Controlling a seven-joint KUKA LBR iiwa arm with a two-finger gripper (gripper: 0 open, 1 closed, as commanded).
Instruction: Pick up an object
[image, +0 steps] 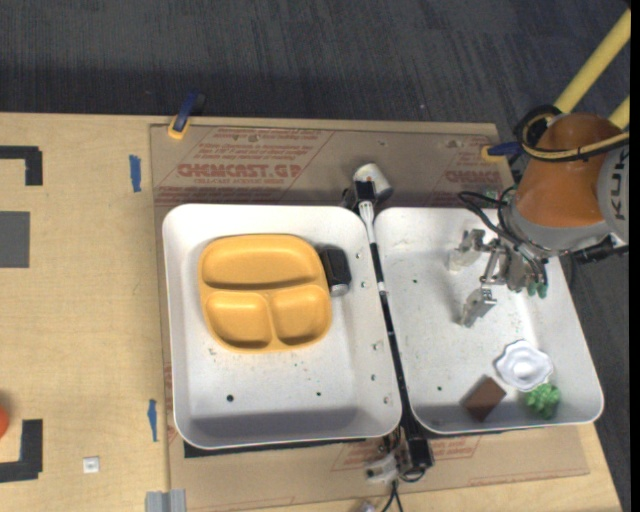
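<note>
Single fixed camera, mounted above the bench, looking down at a slant.

The view takes in both white bins whole, left bin (190, 330) and right bin (570, 330), with the cardboard sheet (320, 160) beneath them and dark floor along the top edge. The arm (565, 185) enters from the right. Distance is moderate; small items stay legible.

Red print runs along the cardboard sheet (330, 160) just behind the left white bin (185, 330); it looks like "CHEMCAST GP", though the letters are blurred. A smaller line above it is too faint to read. Behind the right bin, similar red print is illegible.
</note>
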